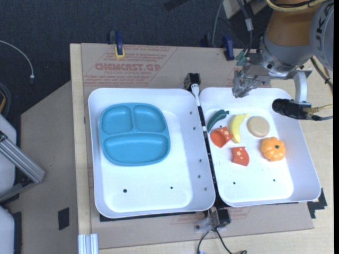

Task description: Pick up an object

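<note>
My pincer (242,90) hovers over right bin (302,181) — carrying nothing, grip state unclear. 6 items wait — pick not yet begun.

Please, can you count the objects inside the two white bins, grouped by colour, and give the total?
Blue: 1, the divided plate in the left bin.
Red: 2, two pieces.
Green: 1, a pepper.
Yellow: 1, a banana.
Beige: 1, a round disc.
Orange: 1, a pumpkin.
Total: 7; six lie in the right bin.

6 toy foods (243,137) clustered in right bin (302,187)
</note>
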### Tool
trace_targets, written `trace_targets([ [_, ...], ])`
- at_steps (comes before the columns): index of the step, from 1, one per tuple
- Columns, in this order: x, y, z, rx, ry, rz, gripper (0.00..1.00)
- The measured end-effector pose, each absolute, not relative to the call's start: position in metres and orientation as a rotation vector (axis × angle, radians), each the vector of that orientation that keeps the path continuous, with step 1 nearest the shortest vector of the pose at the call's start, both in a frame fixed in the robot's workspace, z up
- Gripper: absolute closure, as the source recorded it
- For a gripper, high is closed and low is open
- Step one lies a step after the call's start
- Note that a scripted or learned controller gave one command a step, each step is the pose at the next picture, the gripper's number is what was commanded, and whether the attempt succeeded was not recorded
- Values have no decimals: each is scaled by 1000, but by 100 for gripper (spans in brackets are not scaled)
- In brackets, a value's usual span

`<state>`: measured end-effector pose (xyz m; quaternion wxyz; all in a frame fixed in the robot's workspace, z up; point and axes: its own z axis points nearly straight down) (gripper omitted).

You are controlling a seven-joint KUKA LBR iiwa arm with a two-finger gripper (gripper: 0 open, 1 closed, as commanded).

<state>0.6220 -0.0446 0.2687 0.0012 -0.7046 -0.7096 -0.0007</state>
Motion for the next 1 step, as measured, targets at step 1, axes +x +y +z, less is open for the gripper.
trace_targets([
  [1, 622, 13, 248, -2211, -2226, 1, 100],
])
